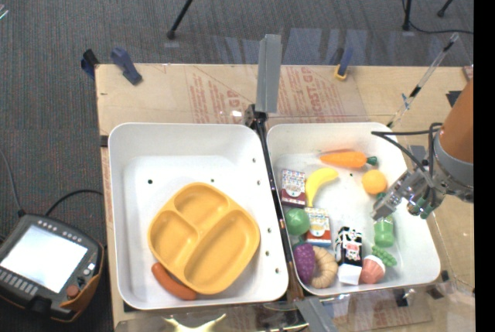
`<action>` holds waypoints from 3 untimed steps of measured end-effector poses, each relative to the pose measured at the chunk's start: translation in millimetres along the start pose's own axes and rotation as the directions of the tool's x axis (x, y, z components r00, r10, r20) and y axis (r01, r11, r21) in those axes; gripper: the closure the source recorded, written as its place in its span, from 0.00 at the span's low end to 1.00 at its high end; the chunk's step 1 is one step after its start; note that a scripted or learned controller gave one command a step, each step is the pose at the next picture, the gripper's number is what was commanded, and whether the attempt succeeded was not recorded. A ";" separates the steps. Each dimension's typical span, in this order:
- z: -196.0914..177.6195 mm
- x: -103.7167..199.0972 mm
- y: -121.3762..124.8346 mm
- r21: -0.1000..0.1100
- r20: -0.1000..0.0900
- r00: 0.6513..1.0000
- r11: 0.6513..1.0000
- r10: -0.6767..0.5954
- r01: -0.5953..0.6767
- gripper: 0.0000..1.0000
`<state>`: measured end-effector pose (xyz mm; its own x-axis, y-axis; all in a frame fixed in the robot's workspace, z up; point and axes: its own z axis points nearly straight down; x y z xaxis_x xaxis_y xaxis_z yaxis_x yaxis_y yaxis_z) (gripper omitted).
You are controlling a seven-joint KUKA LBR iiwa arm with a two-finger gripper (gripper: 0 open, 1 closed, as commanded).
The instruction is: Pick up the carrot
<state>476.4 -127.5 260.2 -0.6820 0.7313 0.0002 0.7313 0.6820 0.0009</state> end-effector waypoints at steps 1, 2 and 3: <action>-130.3 -45.0 -30.6 -0.003 0.010 0.994 0.995 -0.104 0.104 1.00; -45.4 -73.0 12.9 0.001 -0.005 0.900 0.900 -0.436 0.436 1.00; -100.0 -95.6 -22.5 0.001 0.005 0.808 0.808 -0.590 0.590 1.00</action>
<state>525.1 -212.9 360.2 -0.9821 0.1884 -0.0049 0.1884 0.9821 -0.0001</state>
